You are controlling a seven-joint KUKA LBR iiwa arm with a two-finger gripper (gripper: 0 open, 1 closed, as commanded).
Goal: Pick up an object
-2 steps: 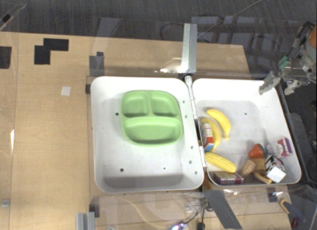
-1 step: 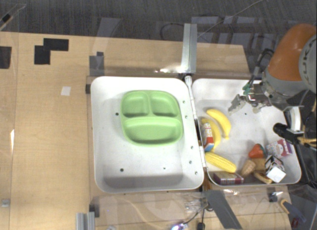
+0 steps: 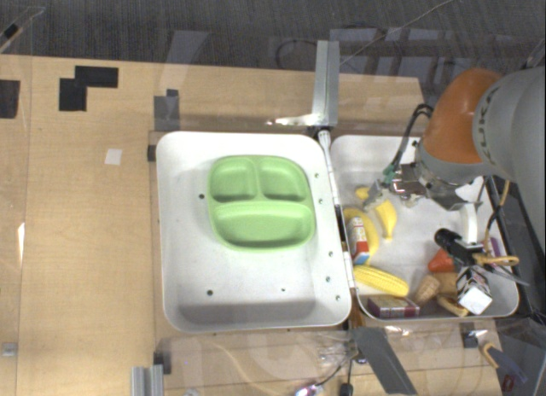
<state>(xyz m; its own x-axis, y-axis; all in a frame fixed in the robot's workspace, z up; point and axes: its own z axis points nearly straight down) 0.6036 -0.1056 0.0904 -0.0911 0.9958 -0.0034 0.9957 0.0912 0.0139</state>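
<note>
My gripper (image 3: 397,184) hangs low over the back of the right bin (image 3: 409,148), reaching in from the right under the grey arm with its orange band. Just below and to its left lies a small yellow banana (image 3: 386,216), close to the gripper's tip. A smaller yellow piece (image 3: 363,192) sits to the gripper's left. I see nothing held in the gripper.
The right bin also holds a second yellow banana (image 3: 352,217), a red-and-white bottle (image 3: 360,239), a corn cob (image 3: 380,281), a brown piece (image 3: 426,287), a red-orange piece (image 3: 441,260) and a dark red bar (image 3: 392,307). In the left bin (image 3: 183,241) lies a green divided plate (image 3: 258,200).
</note>
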